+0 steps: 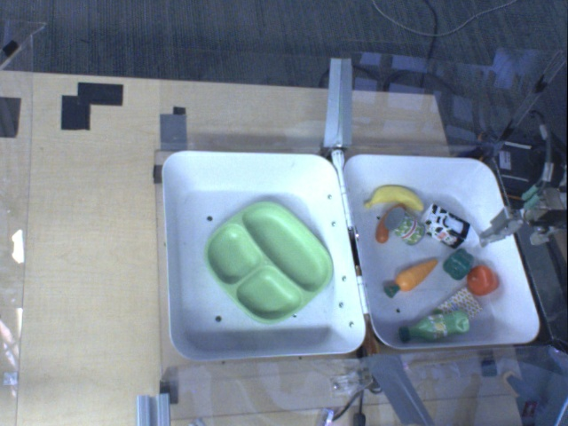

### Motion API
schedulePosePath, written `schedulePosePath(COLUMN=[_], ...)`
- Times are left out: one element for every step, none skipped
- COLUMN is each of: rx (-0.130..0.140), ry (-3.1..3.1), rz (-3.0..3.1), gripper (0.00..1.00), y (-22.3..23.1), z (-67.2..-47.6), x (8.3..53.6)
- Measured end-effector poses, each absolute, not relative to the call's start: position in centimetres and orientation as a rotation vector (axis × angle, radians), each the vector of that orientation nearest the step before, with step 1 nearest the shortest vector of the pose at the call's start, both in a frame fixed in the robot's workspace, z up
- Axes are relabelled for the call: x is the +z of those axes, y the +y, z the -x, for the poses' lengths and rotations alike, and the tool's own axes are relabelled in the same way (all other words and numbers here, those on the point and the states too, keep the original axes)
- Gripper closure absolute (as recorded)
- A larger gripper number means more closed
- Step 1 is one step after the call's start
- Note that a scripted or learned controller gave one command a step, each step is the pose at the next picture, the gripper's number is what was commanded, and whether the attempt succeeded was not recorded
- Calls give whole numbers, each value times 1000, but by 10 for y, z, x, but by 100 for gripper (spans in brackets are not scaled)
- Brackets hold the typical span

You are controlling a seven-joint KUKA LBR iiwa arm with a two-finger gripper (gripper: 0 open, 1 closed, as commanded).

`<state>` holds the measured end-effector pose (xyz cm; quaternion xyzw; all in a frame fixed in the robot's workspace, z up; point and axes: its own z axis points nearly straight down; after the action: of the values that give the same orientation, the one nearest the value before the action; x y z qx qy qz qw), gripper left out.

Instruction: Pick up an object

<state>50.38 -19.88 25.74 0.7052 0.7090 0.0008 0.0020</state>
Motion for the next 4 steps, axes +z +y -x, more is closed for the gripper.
schedulePosePath(rx=[4,5,5,6], ry=[2534,2618,2682,2645], rz=[-1849,-1721,-1614,-1675], gripper=[0,0,0,0], y=[-184,-197,-199,-185], z=[-512,-565,-594,-650], x=[193,113,89,89])
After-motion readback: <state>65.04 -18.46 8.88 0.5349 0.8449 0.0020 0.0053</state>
